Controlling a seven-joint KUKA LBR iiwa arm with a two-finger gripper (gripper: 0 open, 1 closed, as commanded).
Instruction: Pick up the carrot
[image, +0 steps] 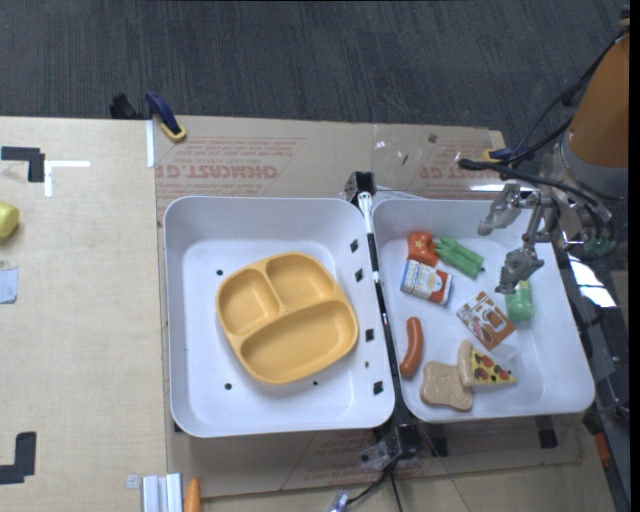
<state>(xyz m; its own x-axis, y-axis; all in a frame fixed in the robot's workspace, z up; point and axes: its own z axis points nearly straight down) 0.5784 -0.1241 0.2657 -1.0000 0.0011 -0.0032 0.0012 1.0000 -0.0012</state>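
Observation:
The carrot (424, 246) lies in the right bin (560, 390) near its far left corner, a short orange-red body with green leaves (461, 256) pointing right. My gripper (509, 243) hangs over the bin's far right part, a little to the right of the leaves. It is open with nothing between its fingers. One fingertip (520, 268) sits just above a small green piece (519, 303).
Around the carrot lie a small carton (427, 281), a sausage (411, 346), a bread slice (446, 386), a pizza slice (488, 368) and a snack packet (486, 320). The left bin (190, 380) holds a yellow divided plate (288, 316). Cables trail from the arm at right.

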